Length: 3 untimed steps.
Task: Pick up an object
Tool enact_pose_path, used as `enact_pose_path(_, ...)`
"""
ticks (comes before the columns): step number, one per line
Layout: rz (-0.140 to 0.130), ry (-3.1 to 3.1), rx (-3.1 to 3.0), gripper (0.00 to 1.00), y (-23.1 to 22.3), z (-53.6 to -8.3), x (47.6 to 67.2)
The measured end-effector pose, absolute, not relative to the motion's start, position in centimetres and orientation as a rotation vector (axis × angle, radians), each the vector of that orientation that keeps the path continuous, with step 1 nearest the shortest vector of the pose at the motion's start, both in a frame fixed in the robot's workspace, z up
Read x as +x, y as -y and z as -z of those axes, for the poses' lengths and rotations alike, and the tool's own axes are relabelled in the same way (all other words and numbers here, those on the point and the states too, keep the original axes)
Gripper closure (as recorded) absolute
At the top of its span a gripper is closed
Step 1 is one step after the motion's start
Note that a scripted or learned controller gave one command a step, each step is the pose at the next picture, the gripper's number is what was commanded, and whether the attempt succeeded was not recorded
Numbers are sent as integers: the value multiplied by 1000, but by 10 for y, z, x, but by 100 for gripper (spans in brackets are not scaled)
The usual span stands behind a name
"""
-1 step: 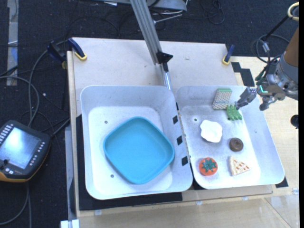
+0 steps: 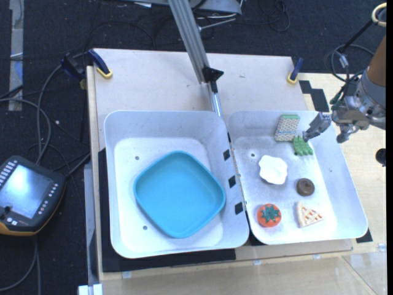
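The right bin holds several small objects. A pale checkered block stands near its far edge, with a small green piece just in front of it. Further forward lie a white lump, a brown ring, a red tomato-like toy and a triangular pizza-slice toy. My gripper hangs over the bin's far right part, open, with nothing between its fingers. Its left fingertip is just above and right of the green piece.
The left bin holds a blue square dish. A slanted metal pole crosses above the bench's far side. A hand-held control pendant lies on the floor at the left. Cables run around the bench.
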<state>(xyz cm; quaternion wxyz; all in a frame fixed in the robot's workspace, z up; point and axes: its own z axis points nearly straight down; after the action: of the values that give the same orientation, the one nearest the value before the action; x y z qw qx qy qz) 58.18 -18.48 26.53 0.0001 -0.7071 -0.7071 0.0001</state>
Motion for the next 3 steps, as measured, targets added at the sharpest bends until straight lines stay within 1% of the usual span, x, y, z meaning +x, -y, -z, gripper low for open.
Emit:
enact_pose_path(1,-5,2218,-2218,0,185,-203,584)
enact_pose_path(2,-3,2220,-2218,0,178,-157,586)
enact_pose_path(3,-4,2219,-2219,0,185,-112,586)
